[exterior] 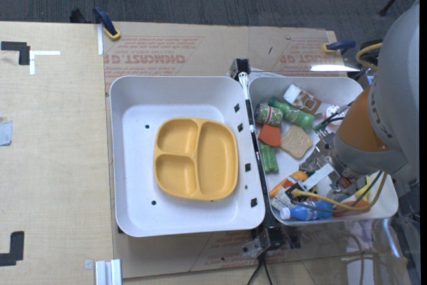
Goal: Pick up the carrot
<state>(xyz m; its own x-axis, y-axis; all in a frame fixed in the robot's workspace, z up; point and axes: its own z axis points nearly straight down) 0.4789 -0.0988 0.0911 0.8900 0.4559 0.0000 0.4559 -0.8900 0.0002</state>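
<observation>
The arm (393, 97) enters from the right and reaches down into the right bin (383, 210), its orange band (360, 125) above the wrist. The gripper (325, 173) sits low among the clutter near the bin's front; whether it is released or clenched cannot be told, as cables and objects crowd it. The carrot (298, 177) appears as a small orange piece just left of the gripper, close against it, but it is not seen to be grasped. Just below the gripper lies a blue bottle (310, 213). Up and left of it rest a tan slice (297, 141), an orange-red block (270, 135) and green items (293, 115). Well left of the gripper, the left bin (127, 143) holds a yellow tray (197, 158) with three compartments. Both bins stand on the surface (53, 157).
</observation>
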